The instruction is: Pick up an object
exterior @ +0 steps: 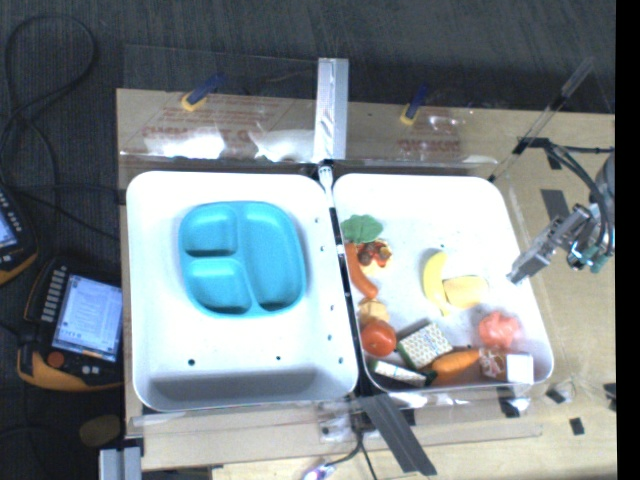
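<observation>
We take the likeliest pick to be the curved yellow plastic banana [434, 273], lying near the middle of the right-hand shallow white bin [500, 206] with open floor on its far side. It looks like hollow toy food: light, stiff and smooth, so probably slippery. We would close across its narrow middle, square to the curve, since a grip near either tip is likely to squirt it out. A pale yellow wedge-shaped block [464, 289] touches its right side and would crowd one finger.

The claw [527, 264] hangs over the bin's right rim, slanting down towards the banana with nothing in it; we cannot tell whether it is released or clenched.

Along the right bin's near wall the things crowd together: a red round tomato [378, 338], an orange carrot [452, 363], a white-and-green checked block [425, 343], a pink round fruit [499, 326] and a small white cube [519, 368]. By the divider lie a green leafy piece [361, 228] and an orange strip [360, 273]. The left-hand white bin [150, 298] holds a blue plastic tray with three compartments [241, 256]. Both bins sit on the desk [570, 308].
</observation>
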Motion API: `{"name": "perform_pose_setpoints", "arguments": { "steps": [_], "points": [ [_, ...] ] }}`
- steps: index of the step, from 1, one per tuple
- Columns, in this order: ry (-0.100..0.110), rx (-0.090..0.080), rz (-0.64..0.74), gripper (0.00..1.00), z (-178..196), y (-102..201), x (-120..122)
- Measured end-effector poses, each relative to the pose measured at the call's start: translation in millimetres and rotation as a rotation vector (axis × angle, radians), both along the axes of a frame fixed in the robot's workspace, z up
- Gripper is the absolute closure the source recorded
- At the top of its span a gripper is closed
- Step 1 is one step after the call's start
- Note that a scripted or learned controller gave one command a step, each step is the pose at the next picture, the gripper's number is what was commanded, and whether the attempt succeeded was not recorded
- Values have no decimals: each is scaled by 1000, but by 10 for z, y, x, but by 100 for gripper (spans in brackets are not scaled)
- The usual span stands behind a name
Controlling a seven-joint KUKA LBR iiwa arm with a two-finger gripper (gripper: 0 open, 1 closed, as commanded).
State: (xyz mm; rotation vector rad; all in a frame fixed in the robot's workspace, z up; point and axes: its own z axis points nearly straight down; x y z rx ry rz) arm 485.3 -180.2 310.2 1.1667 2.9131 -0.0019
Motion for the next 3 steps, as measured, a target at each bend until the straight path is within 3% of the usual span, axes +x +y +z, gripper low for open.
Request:
{"name": "perform_pose_setpoints", "arguments": {
  "steps": [1,2,3],
  "points": [
    [3,0,29,100,-1121,-440,-13],
    [2,2,-83,100,-1539,-424,533],
    [-13,9,-1158,100,-2187,-191,86]
  ]
}}
